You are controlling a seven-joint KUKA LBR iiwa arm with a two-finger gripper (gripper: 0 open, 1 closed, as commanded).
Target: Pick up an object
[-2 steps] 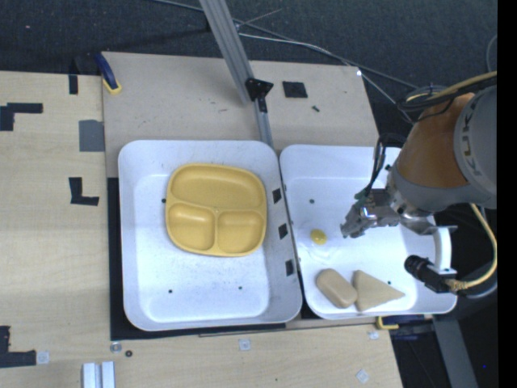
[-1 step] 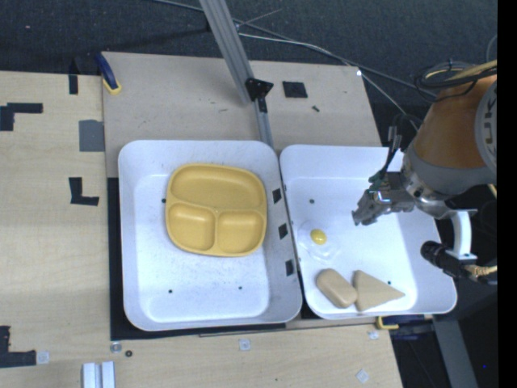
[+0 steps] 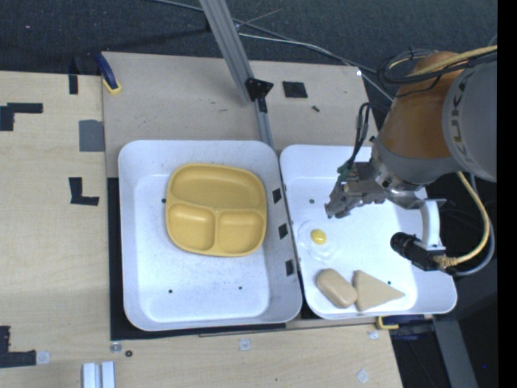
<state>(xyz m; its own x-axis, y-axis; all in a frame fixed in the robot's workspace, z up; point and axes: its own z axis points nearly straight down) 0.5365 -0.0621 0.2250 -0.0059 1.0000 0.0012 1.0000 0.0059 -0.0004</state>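
- Nearest the camera, in the right bin (image 3: 420, 297): a tan loaf (image 3: 335, 288) touching a wedge (image 3: 376, 291) at the front edge.
- Just behind them sits a small yellow egg (image 3: 317, 237), the closest target.
- The gripper (image 3: 339, 206) hovers just above and right of the egg; can't tell if it's open or closed, too dark and blurry.
- I'd centre right over the egg before dropping; it's small, probably rolls.
- The left bin (image 3: 137, 241) holds a yellow tray (image 3: 216, 209).
- The arm's upper part is cut off at right.

The hand (image 3: 339, 204) hangs over the right bin (image 3: 420, 297), above a fried egg (image 3: 317, 238); a yellow divided plate (image 3: 216, 209) lies in the left bin (image 3: 145, 297).
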